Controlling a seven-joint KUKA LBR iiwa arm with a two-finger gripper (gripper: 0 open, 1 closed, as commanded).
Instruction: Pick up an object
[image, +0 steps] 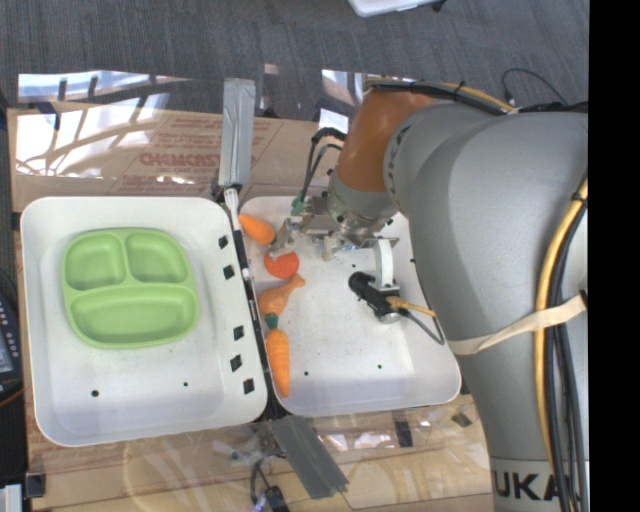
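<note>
Tomato lying in right bin, just below claw and between two carrots, not yet gripped; claw state impossible to tell; reach step underway, next likely needing straight descent onto tomato.
</note>
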